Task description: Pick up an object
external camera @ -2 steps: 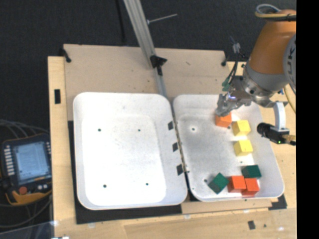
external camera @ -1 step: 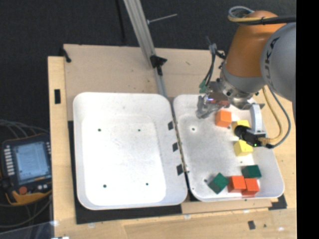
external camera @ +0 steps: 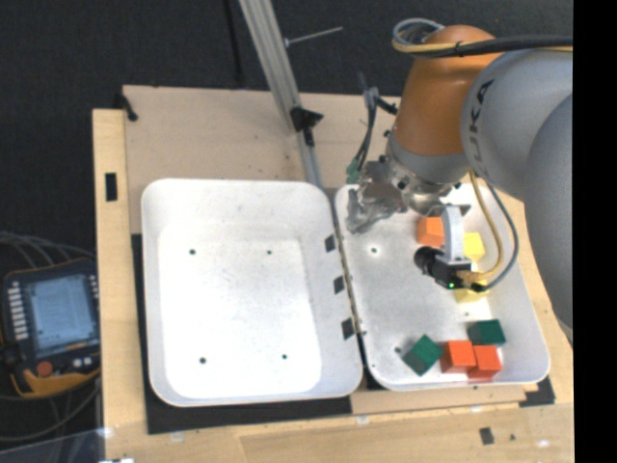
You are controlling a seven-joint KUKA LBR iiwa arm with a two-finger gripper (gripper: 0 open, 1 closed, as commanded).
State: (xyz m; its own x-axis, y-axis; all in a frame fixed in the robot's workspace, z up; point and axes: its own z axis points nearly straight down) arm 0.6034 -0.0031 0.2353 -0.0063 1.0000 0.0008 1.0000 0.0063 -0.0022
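Closest to the lens, along the 6 o'clock edge of the right-hand shallow white bin [external camera: 386, 297], sit a dark green block turned corner-on [external camera: 421, 354] and a pair of bright orange blocks [external camera: 461, 355] touching side by side, with a second dark green block [external camera: 487, 333] just behind them at 5 o'clock; further up, near 1 o'clock in that bin, a small orange block [external camera: 430, 230] lies just beside a yellow block [external camera: 473, 247], and a paler yellow piece [external camera: 469, 294] rests near 3 o'clock; the grey metal gripper [external camera: 364, 210] hangs low at the bin's 11 o'clock corner, close to the wall it shares with the left-hand shallow white bin [external camera: 164, 258], over bare floor; whether it is parted or closed I cannot tell from this slant, and nothing shows in its grasp; I judge the step in hand to be the approach, with no object secured yet; the likeliest target is the small orange block, at about 3 o'clock from the gripper, near but apart; the next move would call for a sideways shift toward 3 o'clock to centre over it, then a straight descent, minding the yellow neighbour; that block looks nearly square from above and is partly hidden by the robot's own hardware, so it shows no clear long axis and its edges seem to run roughly 12-to-6 and 9-to-3; the corner-on green block points its corners toward 12 and 6, and would need a wrist turn.
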